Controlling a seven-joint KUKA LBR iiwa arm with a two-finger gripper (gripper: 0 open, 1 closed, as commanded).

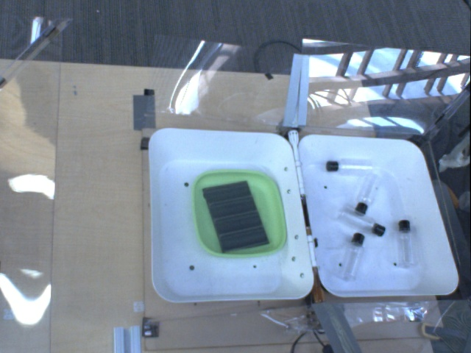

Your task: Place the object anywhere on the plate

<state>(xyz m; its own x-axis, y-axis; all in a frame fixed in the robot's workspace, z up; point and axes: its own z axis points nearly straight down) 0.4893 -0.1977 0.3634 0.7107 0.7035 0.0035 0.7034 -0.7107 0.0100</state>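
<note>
A square green plate (274, 219) with rounded corners sits in the middle of the left white bin (169, 271). A dark grey ribbed rectangular block (235, 216) lies flat on the plate, turned slightly, and covers most of its centre. Several small clear vials with black caps lie scattered in the right white bin (434, 271), among them one near its back left corner (344, 168) and one towards its right side (405, 245).
The two bins meet at a hinged seam (302, 204) down the middle. A metal post (296, 94) stands behind that seam. Pale wooden bench (81, 197) stretches to the left. Cables and brackets lie along the front edge (309, 329).
</note>
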